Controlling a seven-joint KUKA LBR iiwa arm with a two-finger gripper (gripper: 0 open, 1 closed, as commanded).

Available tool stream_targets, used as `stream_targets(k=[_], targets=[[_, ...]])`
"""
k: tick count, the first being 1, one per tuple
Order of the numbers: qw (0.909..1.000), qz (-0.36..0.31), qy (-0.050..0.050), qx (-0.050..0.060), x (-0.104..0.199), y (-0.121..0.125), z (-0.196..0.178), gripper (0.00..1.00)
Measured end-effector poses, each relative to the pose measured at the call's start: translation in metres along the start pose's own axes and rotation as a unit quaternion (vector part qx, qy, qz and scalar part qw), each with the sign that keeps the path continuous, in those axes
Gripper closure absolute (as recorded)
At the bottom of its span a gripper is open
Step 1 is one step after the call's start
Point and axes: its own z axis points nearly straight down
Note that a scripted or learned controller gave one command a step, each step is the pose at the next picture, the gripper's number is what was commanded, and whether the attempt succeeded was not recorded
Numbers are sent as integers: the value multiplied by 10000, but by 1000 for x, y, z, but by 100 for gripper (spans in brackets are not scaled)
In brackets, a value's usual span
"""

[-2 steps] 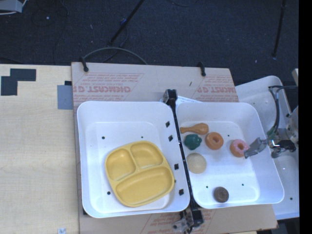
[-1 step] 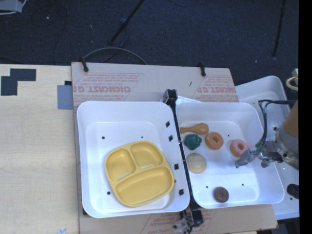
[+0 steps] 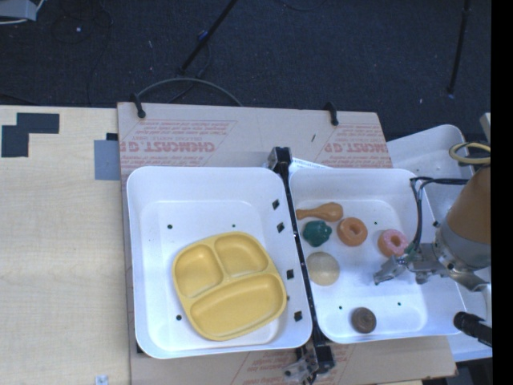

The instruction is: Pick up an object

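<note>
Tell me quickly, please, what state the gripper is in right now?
Gripper: cannot be told; it sits low in the right bin, just below the pink donut, with nothing visibly held.

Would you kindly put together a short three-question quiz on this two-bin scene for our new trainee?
1. True or false: the yellow divided plastic tray lies in the left white bin.
2. Which item lies nearest the gripper? A) pink ring doughnut B) dark brown round cookie C) teal lump
3. Fill in: the tan drumstick-shaped toy lies in the ___ bin.

Key: 1 true; 2 A; 3 right.
</note>
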Motion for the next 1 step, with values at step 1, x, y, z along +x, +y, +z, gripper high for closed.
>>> stream_targets(k=[1], targets=[[10000, 16, -5, -4, -2, 0, -11, 100]])
